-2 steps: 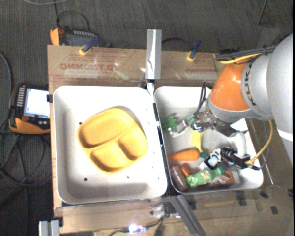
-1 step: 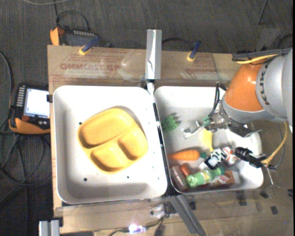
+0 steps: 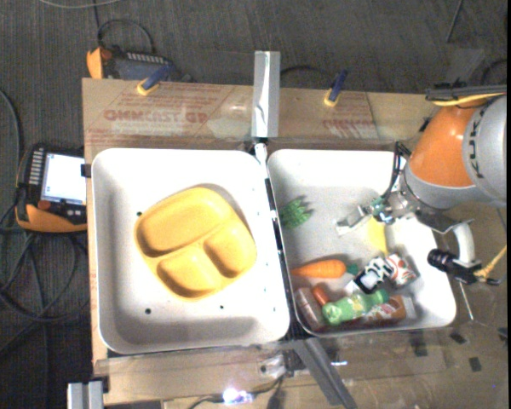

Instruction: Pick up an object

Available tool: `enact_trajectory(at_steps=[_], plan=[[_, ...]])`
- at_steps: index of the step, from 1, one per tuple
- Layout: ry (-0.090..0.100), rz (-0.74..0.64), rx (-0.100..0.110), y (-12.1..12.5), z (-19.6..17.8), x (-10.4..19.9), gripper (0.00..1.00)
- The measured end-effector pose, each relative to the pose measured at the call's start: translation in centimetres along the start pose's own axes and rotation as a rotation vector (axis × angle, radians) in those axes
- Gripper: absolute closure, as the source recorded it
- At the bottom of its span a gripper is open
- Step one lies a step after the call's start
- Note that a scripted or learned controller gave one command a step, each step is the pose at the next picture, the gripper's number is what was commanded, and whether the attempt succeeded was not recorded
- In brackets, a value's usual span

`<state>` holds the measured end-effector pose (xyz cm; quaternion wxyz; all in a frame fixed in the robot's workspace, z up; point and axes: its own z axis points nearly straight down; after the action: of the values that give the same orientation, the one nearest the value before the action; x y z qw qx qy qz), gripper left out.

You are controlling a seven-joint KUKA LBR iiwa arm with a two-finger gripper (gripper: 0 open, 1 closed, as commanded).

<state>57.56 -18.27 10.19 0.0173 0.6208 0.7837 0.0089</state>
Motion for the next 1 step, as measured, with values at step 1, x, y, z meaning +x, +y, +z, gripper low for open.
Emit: enact_trajectory(at_steps=[1], plan=[[-0.007,-0.001,-0.007,0.2,-0.97,-0.11,1.0]])
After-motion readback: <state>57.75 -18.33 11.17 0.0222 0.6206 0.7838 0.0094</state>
